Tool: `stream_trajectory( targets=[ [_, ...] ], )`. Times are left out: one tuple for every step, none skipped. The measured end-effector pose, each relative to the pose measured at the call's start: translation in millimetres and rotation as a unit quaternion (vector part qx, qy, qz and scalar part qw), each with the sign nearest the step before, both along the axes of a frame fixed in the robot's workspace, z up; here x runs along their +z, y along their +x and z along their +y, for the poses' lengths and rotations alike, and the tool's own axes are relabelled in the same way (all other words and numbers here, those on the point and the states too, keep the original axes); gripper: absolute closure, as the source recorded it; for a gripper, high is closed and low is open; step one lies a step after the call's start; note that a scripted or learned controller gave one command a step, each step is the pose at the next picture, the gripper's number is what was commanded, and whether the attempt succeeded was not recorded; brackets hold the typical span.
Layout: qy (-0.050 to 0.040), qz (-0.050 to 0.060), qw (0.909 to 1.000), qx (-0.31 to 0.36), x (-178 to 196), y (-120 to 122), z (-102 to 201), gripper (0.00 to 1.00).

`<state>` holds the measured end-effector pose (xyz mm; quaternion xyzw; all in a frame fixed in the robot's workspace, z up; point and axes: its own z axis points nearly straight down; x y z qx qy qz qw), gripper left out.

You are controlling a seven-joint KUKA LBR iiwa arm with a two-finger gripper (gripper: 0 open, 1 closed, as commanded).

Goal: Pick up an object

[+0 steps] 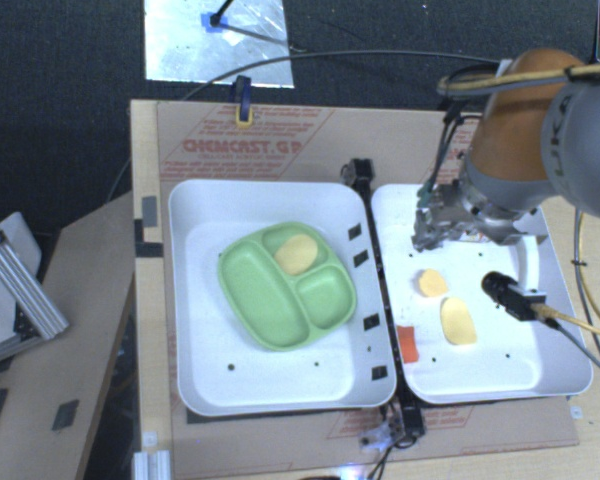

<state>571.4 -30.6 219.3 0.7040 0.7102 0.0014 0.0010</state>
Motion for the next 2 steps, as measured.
stream_trajectory(
  targets=[
    [0.0007,0.000,1.0000,0.001,-7.9,26.7,52.0,1.00],
    [0.0010,-0.001,1.0000,0.001,7.9,52.1,102.4,1.00]
  ],
)
